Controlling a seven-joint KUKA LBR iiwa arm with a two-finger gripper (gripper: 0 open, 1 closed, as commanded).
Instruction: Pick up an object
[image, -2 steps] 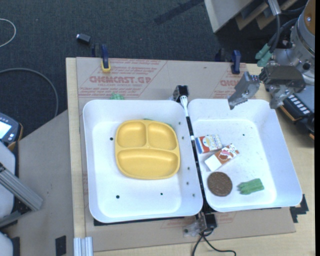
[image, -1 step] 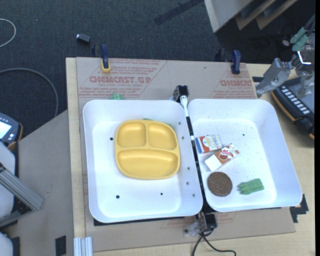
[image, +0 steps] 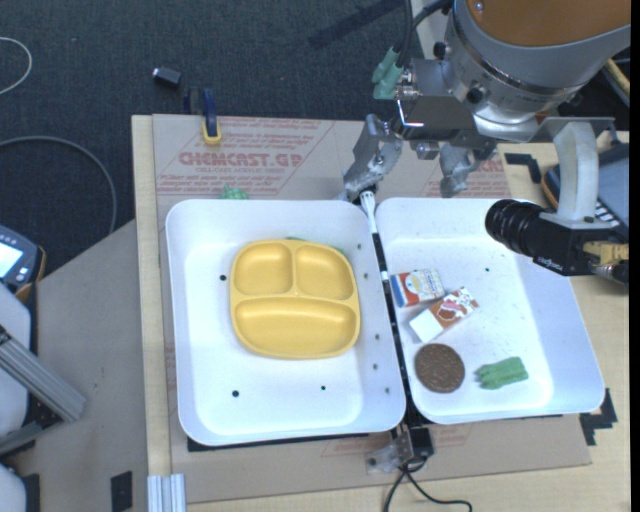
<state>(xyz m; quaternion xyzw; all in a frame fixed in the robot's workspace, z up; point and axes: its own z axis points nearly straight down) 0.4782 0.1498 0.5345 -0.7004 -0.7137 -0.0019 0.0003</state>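
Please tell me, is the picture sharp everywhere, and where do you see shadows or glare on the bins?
Camera view: the yellow tray, brown disc and green piece look reasonably sharp with short soft shadows; the arm near the lens is large and slightly soft; the left bin and right bin are bright white, nearly washed out, without hard glare spots.

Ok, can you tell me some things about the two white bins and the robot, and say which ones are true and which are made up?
1. The yellow tray lies in the left bin. True.
2. The brown round thing sits on the yellow tray. False: it lies in the right bin.
3. The green thing is beside the brown round thing. True.
4. The gripper holds the green thing. False: it is up past the bins' far edge, holding nothing.
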